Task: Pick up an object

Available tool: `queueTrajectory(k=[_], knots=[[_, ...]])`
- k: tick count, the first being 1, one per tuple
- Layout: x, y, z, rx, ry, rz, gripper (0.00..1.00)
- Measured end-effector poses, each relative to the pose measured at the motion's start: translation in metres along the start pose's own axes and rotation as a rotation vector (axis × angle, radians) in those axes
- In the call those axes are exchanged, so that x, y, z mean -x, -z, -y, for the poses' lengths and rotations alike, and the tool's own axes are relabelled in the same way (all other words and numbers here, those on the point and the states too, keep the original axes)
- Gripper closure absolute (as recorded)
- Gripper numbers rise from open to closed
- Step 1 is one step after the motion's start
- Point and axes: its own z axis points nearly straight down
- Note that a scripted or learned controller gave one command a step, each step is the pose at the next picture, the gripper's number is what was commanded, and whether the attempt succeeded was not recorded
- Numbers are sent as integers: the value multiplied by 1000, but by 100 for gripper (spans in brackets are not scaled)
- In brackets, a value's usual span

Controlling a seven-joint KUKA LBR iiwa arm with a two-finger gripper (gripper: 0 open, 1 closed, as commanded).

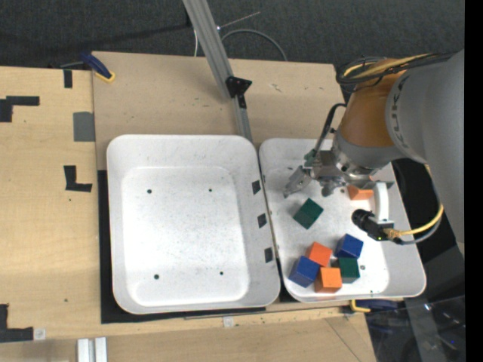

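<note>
The right bin point(400, 277) holds several small blocks. A dark green block point(307, 213) lies alone near the bin's middle. My gripper point(308, 188) hangs just behind it, open, with its fingers spread to the left and right and nothing between them. Near the front edge sits a cluster: an orange block point(320, 253), a blue block point(304, 271), a second orange block point(330, 279), a green block point(349, 268) and another blue block point(350, 246). A further orange block point(361, 194) peeks out from under the wrist.
The left bin point(121, 202) stands beside the right one, their rims touching. A slanted metal pole point(215, 44) crosses the bench behind the bins. A black cable connector point(366, 223) hangs off the wrist over the right bin.
</note>
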Motion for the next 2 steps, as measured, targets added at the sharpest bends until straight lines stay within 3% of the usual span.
queueTrajectory(k=[1, 2], knots=[[-1, 13, -1, 4, 2, -1, 100], [0, 55, -1, 9, 0, 0, 100]])
